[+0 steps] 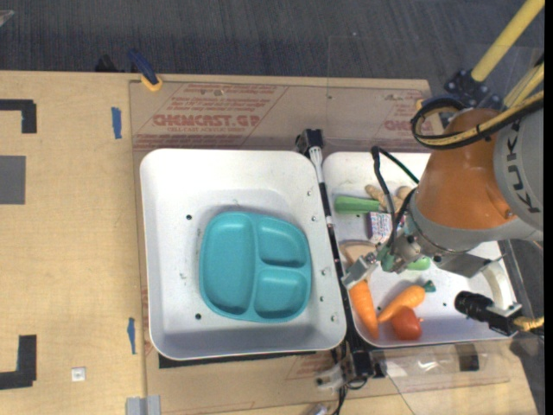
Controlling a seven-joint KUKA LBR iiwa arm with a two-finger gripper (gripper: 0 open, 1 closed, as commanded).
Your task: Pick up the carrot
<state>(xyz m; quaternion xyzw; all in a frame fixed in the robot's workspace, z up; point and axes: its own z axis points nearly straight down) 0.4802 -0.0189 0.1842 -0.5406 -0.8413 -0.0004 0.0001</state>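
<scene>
I cannot tell the gripper's [380, 262] state; the carrot [364, 308] lies just below it.

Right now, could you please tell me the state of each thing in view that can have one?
Gripper: low in the right bin, fingers unclear.
Carrot: lying flat on the bin floor, not held.
Second carrot: lying tilted beside a red piece.
Teal tray: upright in the left bin, nothing in its compartments.
</scene>
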